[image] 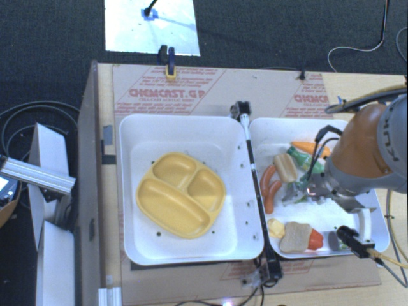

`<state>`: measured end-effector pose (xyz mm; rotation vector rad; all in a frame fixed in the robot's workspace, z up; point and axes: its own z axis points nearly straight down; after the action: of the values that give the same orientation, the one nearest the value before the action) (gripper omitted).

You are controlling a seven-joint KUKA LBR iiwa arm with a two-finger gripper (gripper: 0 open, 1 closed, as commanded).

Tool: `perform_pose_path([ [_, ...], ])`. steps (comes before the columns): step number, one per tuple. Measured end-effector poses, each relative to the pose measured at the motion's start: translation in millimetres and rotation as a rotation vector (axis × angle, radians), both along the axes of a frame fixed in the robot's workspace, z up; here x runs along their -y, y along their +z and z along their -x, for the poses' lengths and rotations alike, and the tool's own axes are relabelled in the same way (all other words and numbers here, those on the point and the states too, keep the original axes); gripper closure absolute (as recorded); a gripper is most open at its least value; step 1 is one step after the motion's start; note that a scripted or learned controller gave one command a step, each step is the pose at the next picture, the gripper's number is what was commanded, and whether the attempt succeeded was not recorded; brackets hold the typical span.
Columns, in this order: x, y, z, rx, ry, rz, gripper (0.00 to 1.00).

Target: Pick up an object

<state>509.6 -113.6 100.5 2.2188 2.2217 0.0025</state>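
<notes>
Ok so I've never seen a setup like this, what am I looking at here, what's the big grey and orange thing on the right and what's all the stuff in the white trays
This is one camera looking down at a slant on a workbench. The grey and orange thing is a robot arm reaching in from the right; its end effector is down among the items in the right bin. That bin holds toy food: a hot dog, a red sausage, something orange and green, a slice of bread and a yellow piece. The left bin holds a yellow divided plate. The arm's job is picking something up; from here I can't tell whether it has gripped anything.
</notes>
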Motion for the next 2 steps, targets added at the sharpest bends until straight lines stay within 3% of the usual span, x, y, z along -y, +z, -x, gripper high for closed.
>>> perform_pose_path([
  [1, 22.8, -16.1, -72.9, 0.000, 0.002, 0.001, 0.00],
  [2, 5.4, -16.6, -32.6, -0.002, -0.001, 0.000, 0.00],
])
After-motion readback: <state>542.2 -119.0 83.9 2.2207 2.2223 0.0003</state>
